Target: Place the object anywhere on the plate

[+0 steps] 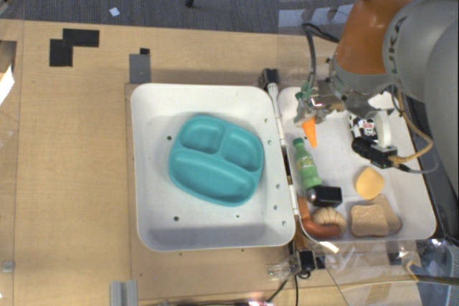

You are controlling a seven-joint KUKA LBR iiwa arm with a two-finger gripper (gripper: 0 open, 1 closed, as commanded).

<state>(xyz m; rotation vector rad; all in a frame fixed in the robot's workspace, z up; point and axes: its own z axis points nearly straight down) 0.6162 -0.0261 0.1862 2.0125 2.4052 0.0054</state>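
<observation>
Two white bins sit side by side on the counter [72, 190]. Nearest in the right bin [423, 222] lie a hot dog [320, 220], a tan bread-like block [373, 218] and a yellow piece [369, 183], with a green bottle [306, 163] along the left wall. The left bin [154, 226] bears the teal divided plate [216, 158]. Farther back, the jaws [310, 111] hang over the right bin with a small orange carrot [310, 132] pointing down just beneath them, seemingly clasped, though the fingers are too small to be certain
</observation>
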